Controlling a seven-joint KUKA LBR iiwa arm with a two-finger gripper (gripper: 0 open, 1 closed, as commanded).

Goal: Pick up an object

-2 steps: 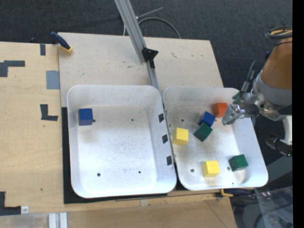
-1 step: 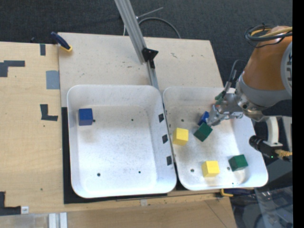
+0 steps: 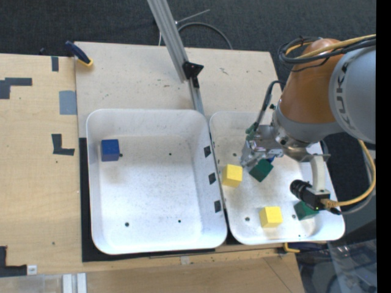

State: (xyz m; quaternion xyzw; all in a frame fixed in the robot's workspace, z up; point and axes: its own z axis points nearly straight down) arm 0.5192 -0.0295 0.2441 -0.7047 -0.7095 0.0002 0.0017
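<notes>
The grey KUKA arm with its orange band [image 3: 314, 78] reaches in from the right over the right-hand shallow white bin [image 3: 227, 122], its pincer [image 3: 259, 157] lowered among the blocks there. A dark green block [image 3: 262, 171] sits tilted directly beneath the metal tips of the pincer, touching or nearly touching them; whether the pincer actually clasps the block, or how wide it stands, cannot be told from this slanted angle. Just to the left of the green block lies a small yellow cube [image 3: 233, 175], close to the bin's left wall. A second yellow cube [image 3: 271, 216] rests nearer the front rim of the same bin, and another green block [image 3: 303, 211] lies beside it to the right, partly hidden by a black fitting and yellow cable on the arm. The left-hand white bin [image 3: 146, 240] holds a single blue cube [image 3: 110, 149] near its left wall, well apart from the arm. Both bins sit side by side on a pale wooden desk [image 3: 36, 133], where a blue-and-yellow handled tool [image 3: 79, 53] lies near the far left corner, and a slanted aluminium rail [image 3: 166, 23] crosses above the bins
</notes>
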